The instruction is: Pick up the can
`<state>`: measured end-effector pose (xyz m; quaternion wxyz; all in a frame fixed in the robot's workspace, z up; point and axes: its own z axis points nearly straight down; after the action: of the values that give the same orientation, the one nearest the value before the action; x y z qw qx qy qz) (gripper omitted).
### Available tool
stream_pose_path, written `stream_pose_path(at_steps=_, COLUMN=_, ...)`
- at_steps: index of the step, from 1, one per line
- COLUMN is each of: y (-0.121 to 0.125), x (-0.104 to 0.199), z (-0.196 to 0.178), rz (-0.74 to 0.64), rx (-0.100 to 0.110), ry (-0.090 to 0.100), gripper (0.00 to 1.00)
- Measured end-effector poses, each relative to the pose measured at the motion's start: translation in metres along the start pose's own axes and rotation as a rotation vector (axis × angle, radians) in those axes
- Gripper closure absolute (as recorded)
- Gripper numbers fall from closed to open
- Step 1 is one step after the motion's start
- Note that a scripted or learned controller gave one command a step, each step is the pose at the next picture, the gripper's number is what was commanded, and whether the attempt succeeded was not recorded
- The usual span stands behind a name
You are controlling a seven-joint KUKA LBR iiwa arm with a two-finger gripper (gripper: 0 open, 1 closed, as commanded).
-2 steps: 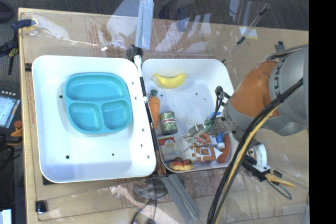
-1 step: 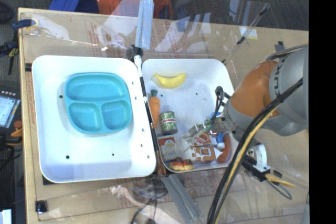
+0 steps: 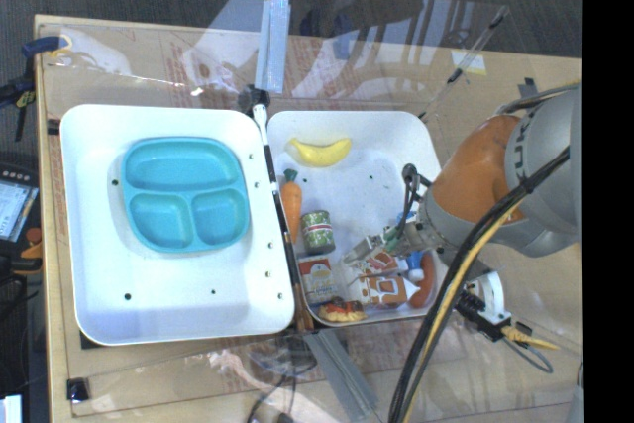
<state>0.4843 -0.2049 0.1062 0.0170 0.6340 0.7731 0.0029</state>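
Note:
The can (image 3: 318, 231) is small, with a green label and a silver top. It stands in the right bin (image 3: 381, 136), just right of the carrot (image 3: 291, 200). My gripper (image 3: 370, 250) is low in the same bin, a short way right of the can and slightly nearer the front, over a cluster of toy food packs (image 3: 381, 289). It is apart from the can. The grey arm with its orange band (image 3: 474, 181) reaches in from the right and hides the bin's right wall.
A yellow banana (image 3: 319, 151) lies at the back of the right bin. A red-and-white carton (image 3: 317, 278), a pizza slice (image 3: 342, 313) and a sausage (image 3: 426, 280) crowd the front. The left bin (image 3: 89, 282) holds a blue divided plate (image 3: 185, 190). Cables (image 3: 446, 312) hang near the front right.

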Motion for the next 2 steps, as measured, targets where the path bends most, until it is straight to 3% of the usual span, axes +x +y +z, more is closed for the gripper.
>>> stream_pose_path(at_steps=2, y=0.0002, x=0.0005, z=0.0, rz=-0.001, rx=0.0, ry=0.0, gripper=0.0)
